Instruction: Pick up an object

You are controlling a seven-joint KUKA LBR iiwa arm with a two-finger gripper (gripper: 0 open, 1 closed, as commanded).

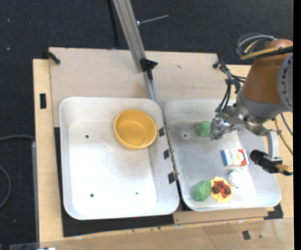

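1. A small green ball [204,128] lies in the right bin [192,113], up near the far side. It is the thing closest to the pincer.
2. The pincer [218,128] is low over the right bin, just beside the green ball on its right. I cannot tell if it touches the ball or grips it.
3. The arm [265,87] comes in from the right and bends down to the bin. Its orange band sits above the grey wrist.
4. Nearer the front of the same bin lie a little box [234,157] in white, blue and red, a small white thing [235,178], a yellow toy [221,188] with red and dark spots, and a second green lump [202,190].
5. The left bin [87,155] holds a yellow bowl [135,128], standing upright near the far side.
6. Both bins sit side by side on the tan worktop [87,72].
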